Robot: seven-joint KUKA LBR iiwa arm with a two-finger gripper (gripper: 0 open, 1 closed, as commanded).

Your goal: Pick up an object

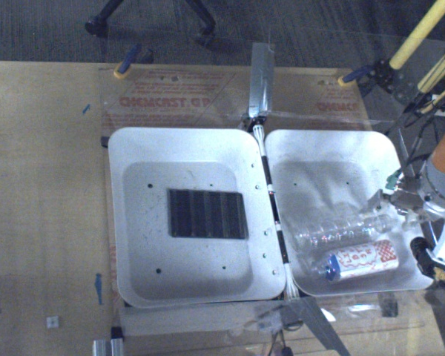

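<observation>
The tool hangs at the right edge of the right-hand shallow white bin, above the clear plastic bottle; whether it is apart or together cannot be told. Just nearer lies a red-and-white patterned tube with a blue cap. The left white bin holds a dark ribbed rectangular panel.

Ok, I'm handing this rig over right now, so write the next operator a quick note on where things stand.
Gripper: over the right bin's right edge; whether it grips anything cannot be told from this view.
Things: a clear plastic bottle and a red-and-white patterned bottle with a blue cap lie side by side in the right bin's near part. A dark ridged tray lies flat in the middle of the left bin.
Done: nothing visibly lifted.
Left: pick up one object.
</observation>
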